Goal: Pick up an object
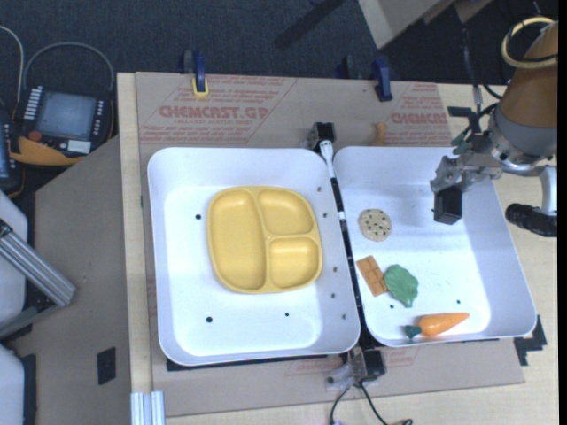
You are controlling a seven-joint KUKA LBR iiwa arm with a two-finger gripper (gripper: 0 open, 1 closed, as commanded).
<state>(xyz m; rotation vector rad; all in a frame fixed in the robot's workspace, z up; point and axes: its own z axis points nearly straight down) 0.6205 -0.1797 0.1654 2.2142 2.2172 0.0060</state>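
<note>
Hand (448, 200) above right bin (483, 259): cookie (375, 224), cracker (372, 275), carrot (441, 323); left bin (173, 264): yellow tray (264, 237).

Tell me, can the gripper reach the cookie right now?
Probably yes: the cookie lies alone, apart from the cracker, and the gripper hangs over the same bin with nothing between them.

The brown board (266, 94) reads "CHEMCAST GP" in red.

Glossy plastic tray (264, 238); smooth white bins (177, 264); cardboard base (266, 96).
</note>
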